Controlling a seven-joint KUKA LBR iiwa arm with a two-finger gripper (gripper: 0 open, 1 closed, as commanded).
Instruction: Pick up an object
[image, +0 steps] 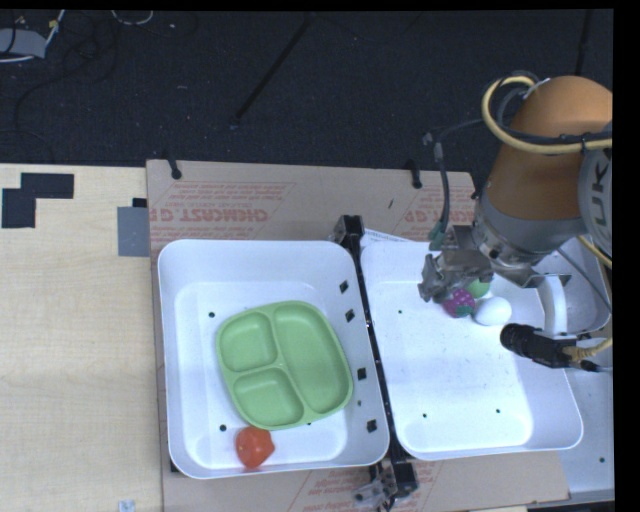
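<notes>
One grey arm reaches leftward over the right bin.

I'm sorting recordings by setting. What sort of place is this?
Most likely a robotics lab test bench, not a home. A grey and orange arm with loose cables reaches over two white bins set on cardboard. The bins hold toy-like items: a green divided plate and a small red object.

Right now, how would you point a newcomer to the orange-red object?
Find the left white bin, the one holding the green divided plate. Go to the plate's near corner; the orange-red object lies just below it, by the bin's front wall. It is the bin's only small, lumpy, warm-coloured item.
</notes>
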